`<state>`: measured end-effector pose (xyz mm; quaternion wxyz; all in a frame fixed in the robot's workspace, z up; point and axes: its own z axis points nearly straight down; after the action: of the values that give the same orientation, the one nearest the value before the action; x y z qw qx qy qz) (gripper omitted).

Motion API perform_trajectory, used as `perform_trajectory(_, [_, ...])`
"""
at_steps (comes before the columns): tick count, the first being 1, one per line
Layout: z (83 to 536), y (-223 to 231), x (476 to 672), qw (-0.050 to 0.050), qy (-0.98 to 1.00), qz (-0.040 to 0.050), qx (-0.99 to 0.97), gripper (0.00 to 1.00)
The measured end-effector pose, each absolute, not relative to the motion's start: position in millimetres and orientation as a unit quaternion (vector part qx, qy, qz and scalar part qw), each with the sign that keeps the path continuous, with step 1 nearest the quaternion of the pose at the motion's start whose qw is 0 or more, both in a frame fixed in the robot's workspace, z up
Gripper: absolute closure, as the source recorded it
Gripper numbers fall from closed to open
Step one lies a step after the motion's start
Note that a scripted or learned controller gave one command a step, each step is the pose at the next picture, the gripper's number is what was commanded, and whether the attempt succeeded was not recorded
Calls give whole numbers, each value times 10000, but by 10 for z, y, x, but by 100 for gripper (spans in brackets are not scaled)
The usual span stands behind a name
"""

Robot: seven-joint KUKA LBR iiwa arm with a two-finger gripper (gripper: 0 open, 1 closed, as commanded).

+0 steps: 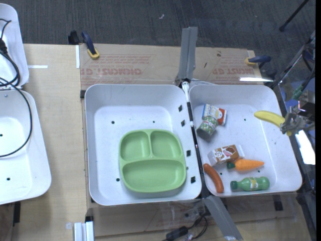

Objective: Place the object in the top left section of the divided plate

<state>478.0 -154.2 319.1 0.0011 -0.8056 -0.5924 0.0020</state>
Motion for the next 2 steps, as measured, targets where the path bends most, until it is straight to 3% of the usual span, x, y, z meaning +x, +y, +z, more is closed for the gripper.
perform_trajectory(1, [4408,-2067,4784,1,-6121,18,-7908,100])
perform_trajectory(2, [3101,-1362,4781,10,-6852,17,-7283,100])
